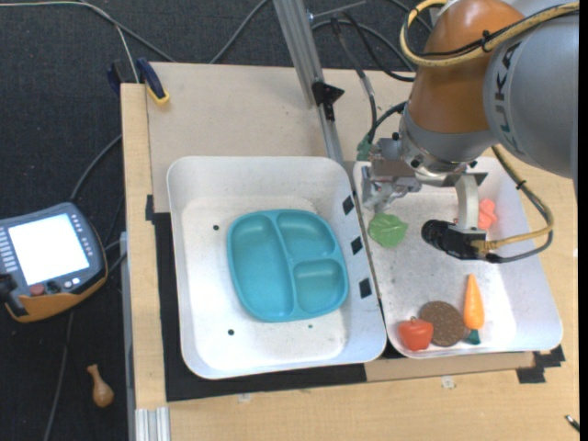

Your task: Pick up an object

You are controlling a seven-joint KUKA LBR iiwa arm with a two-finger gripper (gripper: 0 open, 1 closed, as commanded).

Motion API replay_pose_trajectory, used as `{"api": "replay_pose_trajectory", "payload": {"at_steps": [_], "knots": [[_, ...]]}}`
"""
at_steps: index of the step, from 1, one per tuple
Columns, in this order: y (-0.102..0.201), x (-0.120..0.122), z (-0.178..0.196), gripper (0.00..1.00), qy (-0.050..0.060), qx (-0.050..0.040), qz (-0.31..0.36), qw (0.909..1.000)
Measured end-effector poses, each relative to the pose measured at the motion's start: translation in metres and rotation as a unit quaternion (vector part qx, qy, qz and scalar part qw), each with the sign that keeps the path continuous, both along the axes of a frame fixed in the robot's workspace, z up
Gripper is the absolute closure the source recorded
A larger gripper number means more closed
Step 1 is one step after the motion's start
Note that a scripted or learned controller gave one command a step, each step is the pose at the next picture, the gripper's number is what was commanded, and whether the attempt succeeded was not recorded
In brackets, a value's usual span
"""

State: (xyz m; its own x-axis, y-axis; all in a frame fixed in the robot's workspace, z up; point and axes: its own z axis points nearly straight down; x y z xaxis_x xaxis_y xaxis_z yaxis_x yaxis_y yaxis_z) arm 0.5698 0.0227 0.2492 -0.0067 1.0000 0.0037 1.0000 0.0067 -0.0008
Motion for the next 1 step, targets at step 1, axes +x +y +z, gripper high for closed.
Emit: {"api": "replay_pose_trajectory", "payload": {"at_steps": [1], "knots": [[0.0475, -0.0028, -0.0123, 1.0, 0.002, -0.0005, -0.001, 1.0]]}}
